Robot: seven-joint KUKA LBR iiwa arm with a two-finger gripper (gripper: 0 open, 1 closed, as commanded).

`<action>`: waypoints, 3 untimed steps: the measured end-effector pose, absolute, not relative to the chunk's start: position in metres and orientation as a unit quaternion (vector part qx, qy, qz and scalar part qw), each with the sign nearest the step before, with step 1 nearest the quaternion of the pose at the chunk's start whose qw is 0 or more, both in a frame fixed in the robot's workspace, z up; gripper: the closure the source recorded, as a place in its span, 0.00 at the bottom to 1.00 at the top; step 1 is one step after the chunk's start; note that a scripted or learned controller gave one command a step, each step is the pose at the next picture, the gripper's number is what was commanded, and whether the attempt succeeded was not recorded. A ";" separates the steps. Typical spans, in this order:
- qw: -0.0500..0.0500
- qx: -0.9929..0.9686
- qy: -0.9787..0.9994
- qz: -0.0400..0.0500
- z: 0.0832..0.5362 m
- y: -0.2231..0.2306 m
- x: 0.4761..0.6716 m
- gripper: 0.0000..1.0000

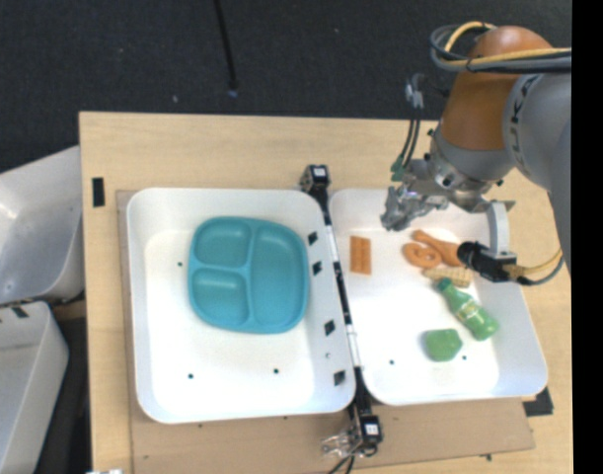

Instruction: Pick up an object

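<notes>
The bench carries two shallow white bins side by side. The left bin (163,383) holds a teal divided plate (249,274) lying flat near its middle. The right bin (400,383) holds the loose objects: a small orange block (361,254) close to the bin's left wall, an orange curved piece (426,250) toward the far right part of the floor, a green bottle (469,311) lying on its side near the right edge, and a small green lump (441,345) toward the near right corner.

The gripper (401,208) hangs over the far part of the right bin, just inside its far edge, between the orange block and the orange curved piece and apart from both. Nothing can be seen between its fingertips, and from this slanted view it is not possible to tell how far apart they stand.

Judged from this, the pick is not yet done. All four loose objects rest on the bin floor, and none is lifted or gripped. What looks finished is the reach into the right bin; what remains is settling on one object, descending onto it, closing, and raising it clear. The orange block and the curved piece lie nearest the tool, so either seems a likely target, though which one cannot be told.
</notes>
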State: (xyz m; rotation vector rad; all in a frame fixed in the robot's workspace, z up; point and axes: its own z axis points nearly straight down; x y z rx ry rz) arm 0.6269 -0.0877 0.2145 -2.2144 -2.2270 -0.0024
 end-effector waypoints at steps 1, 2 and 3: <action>0.001 -0.705 -0.709 -0.001 0.226 -0.037 0.611 1.00; 0.000 -0.704 -0.710 -0.001 0.233 0.026 0.607 1.00; 0.002 -0.705 -0.710 0.000 0.240 0.071 0.595 1.00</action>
